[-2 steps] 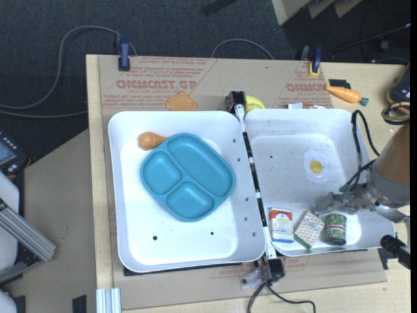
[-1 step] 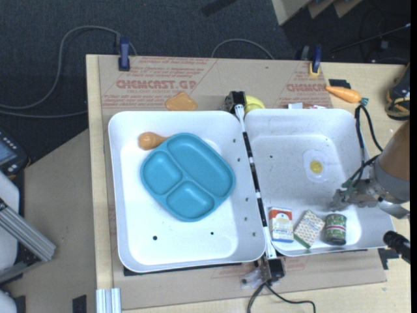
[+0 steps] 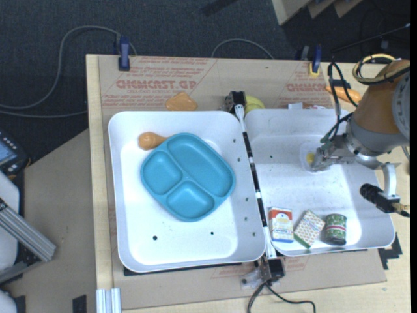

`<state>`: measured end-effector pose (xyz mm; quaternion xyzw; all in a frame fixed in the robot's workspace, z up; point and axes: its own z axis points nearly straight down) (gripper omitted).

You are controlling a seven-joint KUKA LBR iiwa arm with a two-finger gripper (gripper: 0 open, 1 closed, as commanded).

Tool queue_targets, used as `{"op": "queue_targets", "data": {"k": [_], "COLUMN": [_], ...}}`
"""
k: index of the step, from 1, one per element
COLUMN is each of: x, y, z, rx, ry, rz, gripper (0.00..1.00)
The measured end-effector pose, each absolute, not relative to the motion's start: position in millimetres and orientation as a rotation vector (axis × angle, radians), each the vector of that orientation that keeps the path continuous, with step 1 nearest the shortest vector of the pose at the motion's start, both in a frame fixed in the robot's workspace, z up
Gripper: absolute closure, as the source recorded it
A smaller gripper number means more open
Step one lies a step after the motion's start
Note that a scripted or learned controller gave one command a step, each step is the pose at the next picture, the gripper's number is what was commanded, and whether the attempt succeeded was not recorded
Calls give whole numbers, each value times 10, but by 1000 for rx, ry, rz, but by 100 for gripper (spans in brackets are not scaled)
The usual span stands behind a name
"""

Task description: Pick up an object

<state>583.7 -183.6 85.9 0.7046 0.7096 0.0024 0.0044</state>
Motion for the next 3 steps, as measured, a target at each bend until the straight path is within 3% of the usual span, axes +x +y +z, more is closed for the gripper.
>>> {"op": "queue_targets", "data": {"k": [1, 2, 3], "x": [5805, 5786, 5715], "y": [-1735, -1736, -1280], "z": [1681, 1624, 836], "rx": [2212, 2219, 2224], "ry": [2217, 2222, 2232], "rz": [8, 0, -5], "gripper": [100, 0, 0]}}
